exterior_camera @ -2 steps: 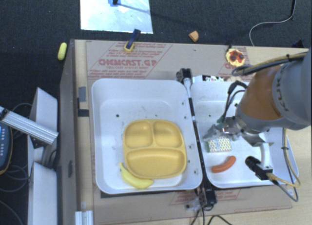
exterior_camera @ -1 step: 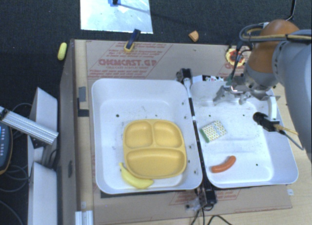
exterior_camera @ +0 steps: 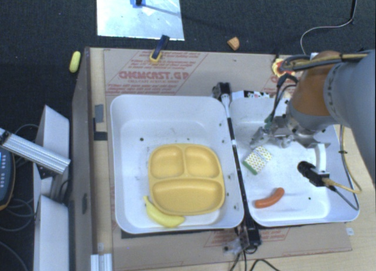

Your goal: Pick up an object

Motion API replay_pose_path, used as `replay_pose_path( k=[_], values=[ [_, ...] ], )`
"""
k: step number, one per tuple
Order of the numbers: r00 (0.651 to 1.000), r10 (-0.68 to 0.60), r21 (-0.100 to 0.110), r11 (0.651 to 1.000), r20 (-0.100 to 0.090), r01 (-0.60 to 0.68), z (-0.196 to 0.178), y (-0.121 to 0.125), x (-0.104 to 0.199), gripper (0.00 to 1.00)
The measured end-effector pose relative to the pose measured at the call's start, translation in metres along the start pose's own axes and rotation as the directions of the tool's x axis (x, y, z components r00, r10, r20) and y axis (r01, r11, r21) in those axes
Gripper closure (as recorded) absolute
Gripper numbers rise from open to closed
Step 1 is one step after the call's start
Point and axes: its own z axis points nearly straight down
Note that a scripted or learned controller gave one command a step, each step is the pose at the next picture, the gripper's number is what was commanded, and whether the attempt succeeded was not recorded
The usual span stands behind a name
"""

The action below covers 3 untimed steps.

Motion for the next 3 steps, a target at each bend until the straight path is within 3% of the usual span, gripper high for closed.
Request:
replay_pose_path(
  k=[1, 2, 3],
  values=[
    [1.000, 0.000, 0.000, 1.000, 0.000, 0.000, 0.000, -0.022, 0.003, 0.00],
    [1.000, 0.001, -0.001, 1.000, 0.000, -0.001, 0.000, -0.025, -0.008, 0.00],
    [1.000, 0.000, 0.000, 1.000, 0.000, 0.000, 0.000, -0.053, 0.019, 0.00]
  ],
)
